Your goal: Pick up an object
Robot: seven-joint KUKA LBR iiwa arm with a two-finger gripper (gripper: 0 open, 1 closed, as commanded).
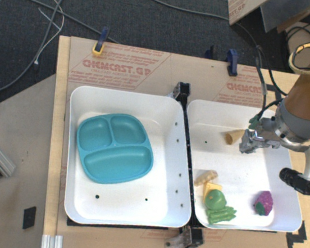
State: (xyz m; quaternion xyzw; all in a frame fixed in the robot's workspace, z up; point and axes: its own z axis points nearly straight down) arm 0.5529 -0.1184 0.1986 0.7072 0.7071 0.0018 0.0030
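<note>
— What sits in the two bins?

— The left bin [77, 195] holds one teal divided plate [115, 148], lying flat toward its left side. The right bin [283, 222] holds five small things: a tan piece [233, 137] near the far wall, a beige piece [205, 178] by the divider, a yellow piece [212, 188] touching a green round toy [215, 199], a green leafy toy [222, 214] at the near wall, and a purple toy [263, 202] at the right.

— And the arm?

— It reaches in from the right; the gripper [250, 143] hangs over the far part of the right bin, just beside the tan piece. Whether it is spread or pinched, I cannot tell.

— Anything around?

— Two blue clamps [102, 40] on the cardboard sheet [128, 69], a black clip [182, 90] between the bins, and cables [51, 10] on the dark floor.
</note>
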